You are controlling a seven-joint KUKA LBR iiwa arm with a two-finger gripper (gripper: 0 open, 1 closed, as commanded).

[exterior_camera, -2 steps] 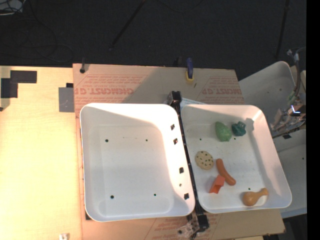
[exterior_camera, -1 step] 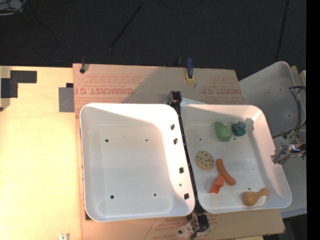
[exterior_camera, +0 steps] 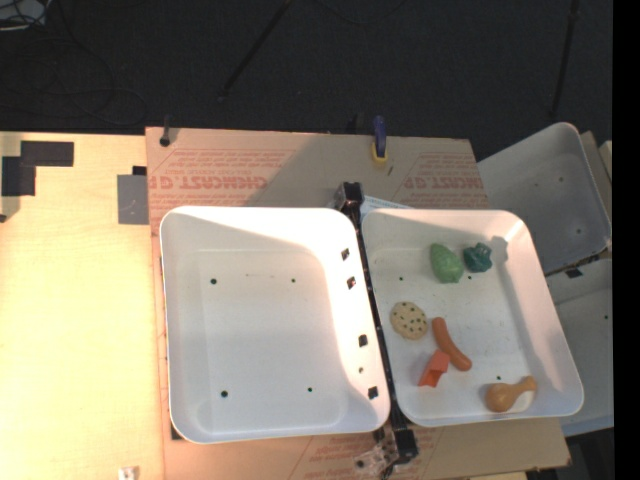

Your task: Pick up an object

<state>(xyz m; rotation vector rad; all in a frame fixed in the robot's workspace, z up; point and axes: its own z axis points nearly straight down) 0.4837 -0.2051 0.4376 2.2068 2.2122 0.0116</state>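
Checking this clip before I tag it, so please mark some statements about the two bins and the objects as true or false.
1. All the small objects lie in the right white bin. True.
2. The round tan spotted cookie sits in the left white bin. False: it lies in the right bin, near the divide between the bins.
3. The green lump and the teal lump lie side by side near the far end of the right bin. True.
4. The orange sausage-shaped piece lies at the far end, beside the green lump. False: it lies mid-bin, just nearer than the cookie.
5. A tan drumstick-shaped piece lies in the near right corner. True.
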